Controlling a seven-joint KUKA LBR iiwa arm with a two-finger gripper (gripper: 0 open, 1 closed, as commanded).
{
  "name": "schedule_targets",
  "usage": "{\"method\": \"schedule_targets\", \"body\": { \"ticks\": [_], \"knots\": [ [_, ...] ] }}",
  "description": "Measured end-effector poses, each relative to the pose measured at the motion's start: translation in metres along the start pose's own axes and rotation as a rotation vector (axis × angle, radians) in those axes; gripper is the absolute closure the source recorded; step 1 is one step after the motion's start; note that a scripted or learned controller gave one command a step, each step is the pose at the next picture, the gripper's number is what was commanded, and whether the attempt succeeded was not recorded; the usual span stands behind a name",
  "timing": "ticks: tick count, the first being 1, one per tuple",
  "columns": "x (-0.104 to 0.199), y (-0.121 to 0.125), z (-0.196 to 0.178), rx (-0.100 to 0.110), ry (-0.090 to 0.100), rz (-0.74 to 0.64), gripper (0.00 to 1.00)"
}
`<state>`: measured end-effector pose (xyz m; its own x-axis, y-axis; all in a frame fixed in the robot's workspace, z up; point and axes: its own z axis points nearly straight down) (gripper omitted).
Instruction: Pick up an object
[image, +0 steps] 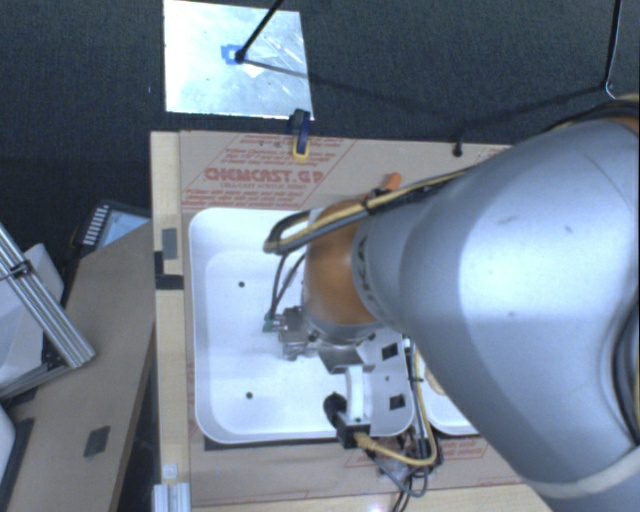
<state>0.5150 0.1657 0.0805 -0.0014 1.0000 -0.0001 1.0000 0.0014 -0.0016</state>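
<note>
- Pincer (291, 338): low over the white bin (222, 300), beneath the arm (520, 280); we cannot tell whether it is spread or pressed together.
- Object: hidden by the arm, we judge; place unknown.
- Handling: weight, stiffness and hold point we cannot judge.

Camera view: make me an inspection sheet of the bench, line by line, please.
surface: left white bin, floor bare where it shows; the arm covers most of the right bin.
job's things: nothing seen.
clutter: nothing seen.
hand: over the left bin; open or shut cannot be told.
cables: a dark cable loops beside the orange band.
surroundings: printed cardboard under the bins, a clamp, a shiny sheet, metal rails.
</note>
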Motion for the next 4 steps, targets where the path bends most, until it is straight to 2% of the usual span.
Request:
{"method": "schedule_targets", "body": {
  "ticks": [1, 2, 3, 4],
  "knots": [
    [0.061, 0.078, -0.051, -0.014, 0.006, -0.007, 1.0],
    [0.07, -0.018, -0.045, 0.007, 0.0, -0.005, 1.0],
    [0.068, -0.029, -0.043, 0.002, 0.0, 0.001, 1.0],
    [0.069, -0.02, -0.002, 0.001, 0.0, 0.0, 1.0]
  ]
}}
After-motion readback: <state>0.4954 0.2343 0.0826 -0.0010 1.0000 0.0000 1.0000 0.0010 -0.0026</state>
